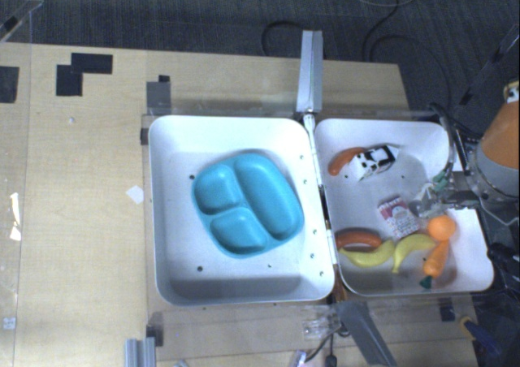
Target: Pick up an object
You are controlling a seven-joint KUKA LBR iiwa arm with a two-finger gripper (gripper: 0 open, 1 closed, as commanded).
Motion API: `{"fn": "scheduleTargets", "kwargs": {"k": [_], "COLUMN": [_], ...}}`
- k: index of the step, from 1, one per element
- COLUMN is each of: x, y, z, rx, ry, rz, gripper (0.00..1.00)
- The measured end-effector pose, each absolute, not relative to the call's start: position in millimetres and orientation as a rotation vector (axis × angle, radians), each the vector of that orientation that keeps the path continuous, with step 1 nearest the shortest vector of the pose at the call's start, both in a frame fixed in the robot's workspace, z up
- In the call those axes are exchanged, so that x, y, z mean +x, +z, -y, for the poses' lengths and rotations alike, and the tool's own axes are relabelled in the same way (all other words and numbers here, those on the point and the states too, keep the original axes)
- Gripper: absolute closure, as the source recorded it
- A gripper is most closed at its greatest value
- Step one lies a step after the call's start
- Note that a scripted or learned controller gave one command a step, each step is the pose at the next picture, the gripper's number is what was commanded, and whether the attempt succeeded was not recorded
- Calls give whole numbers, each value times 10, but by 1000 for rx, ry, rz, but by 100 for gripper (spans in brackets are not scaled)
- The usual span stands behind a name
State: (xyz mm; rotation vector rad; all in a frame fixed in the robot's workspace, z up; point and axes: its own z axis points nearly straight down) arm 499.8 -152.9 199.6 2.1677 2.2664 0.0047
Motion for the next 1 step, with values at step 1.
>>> {"fn": "scheduleTargets", "kwargs": {"k": [1], "x": [4888], "y": [2727], "z": [1593], "rx": [1939], "ry": [5], "rz": [-2463], "gripper": [100]}}
